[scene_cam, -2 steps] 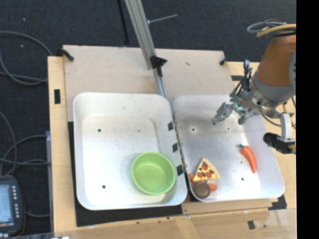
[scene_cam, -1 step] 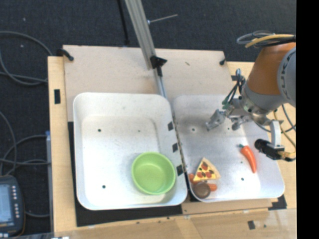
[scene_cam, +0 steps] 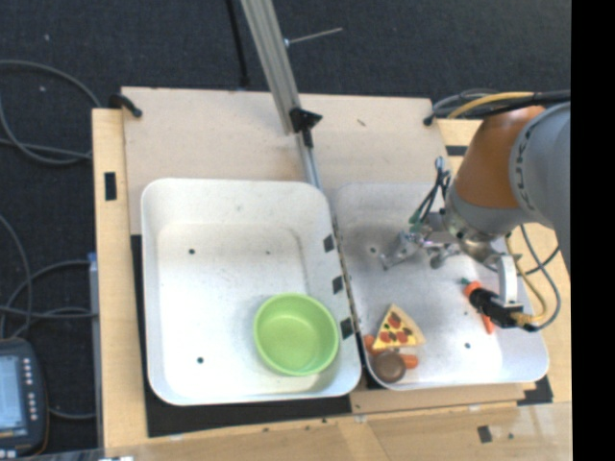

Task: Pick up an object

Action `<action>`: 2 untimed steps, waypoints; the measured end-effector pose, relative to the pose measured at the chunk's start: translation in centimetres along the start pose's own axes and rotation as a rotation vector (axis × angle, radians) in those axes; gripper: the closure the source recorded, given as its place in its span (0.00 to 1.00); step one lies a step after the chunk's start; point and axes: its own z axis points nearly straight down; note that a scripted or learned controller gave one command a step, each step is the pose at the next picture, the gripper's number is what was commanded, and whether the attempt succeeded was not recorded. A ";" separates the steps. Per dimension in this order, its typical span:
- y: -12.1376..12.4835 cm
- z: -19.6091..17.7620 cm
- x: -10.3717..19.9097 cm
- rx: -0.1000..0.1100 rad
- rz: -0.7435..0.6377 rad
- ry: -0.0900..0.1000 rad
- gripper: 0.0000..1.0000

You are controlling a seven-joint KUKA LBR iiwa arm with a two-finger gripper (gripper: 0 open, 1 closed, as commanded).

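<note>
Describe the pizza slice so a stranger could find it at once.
Start at the right-hand white bin, the one the arm reaches over. Look along its near edge, close to the divider between the bins. The pizza slice is the yellow triangle with red dots, just above a brown round object.

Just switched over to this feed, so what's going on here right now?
The grey arm's tool hangs over the right white bin, with nothing visibly held. A toy pizza slice and a brown round piece lie at that bin's near left corner. A light green plastic bowl sits in the left white bin.
</note>
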 end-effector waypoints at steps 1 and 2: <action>0.0 2.4 -0.2 -0.002 0.002 -0.002 0.00; 0.1 1.2 -0.2 -0.008 0.006 0.000 1.00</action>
